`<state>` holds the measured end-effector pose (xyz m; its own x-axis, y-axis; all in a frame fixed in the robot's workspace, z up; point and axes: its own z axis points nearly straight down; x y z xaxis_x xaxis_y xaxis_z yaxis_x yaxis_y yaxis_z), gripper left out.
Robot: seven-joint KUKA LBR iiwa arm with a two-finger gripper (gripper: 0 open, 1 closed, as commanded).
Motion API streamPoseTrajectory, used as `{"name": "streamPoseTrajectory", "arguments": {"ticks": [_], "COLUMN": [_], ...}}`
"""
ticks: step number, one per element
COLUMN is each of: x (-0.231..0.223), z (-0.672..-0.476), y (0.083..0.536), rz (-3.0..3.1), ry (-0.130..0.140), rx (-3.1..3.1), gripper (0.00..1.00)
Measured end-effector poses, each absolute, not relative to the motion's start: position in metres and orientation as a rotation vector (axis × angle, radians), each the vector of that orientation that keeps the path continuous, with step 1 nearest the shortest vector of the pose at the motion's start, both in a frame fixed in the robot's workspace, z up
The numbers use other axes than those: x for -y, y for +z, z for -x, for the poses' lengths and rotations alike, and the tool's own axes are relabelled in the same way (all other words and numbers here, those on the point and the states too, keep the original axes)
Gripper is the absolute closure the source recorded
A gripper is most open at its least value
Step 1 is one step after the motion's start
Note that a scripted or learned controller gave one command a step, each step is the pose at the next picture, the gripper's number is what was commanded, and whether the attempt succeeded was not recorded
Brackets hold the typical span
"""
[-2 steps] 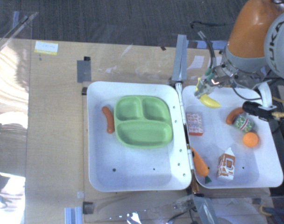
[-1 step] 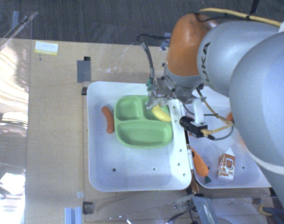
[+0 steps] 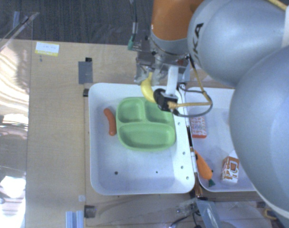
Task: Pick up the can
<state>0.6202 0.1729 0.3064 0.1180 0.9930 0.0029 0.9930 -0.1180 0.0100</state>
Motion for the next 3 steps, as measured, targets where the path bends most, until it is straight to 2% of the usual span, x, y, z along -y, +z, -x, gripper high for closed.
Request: {"name": "streamPoseTrajectory", "arguments": {"ticks": [1, 2, 3], "x": [-0.12, -0.113, -0.1], "z": [-0.635, -0.67, -0.67], "y": [0.331, 0.438, 0.437], "rz": [-2.023, -1.611, -0.848], "ry": [0.01, 0.013, 0.007], "rx": [-2.395, -2.684, -3.013], "gripper": [1.0, 1.0, 1.0]}}
